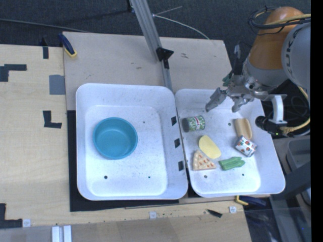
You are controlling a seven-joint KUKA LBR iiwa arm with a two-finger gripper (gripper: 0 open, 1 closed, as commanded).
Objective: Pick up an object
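Above the right bin (262, 185), fingers (214, 101) spread, nothing between.

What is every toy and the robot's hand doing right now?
hand: open, above the right bin, holding nothing
blue bowl: upright in the left bin
green can: lying on its side
yellow lemon: lying flat
waffle slice: lying flat
green pepper: lying flat
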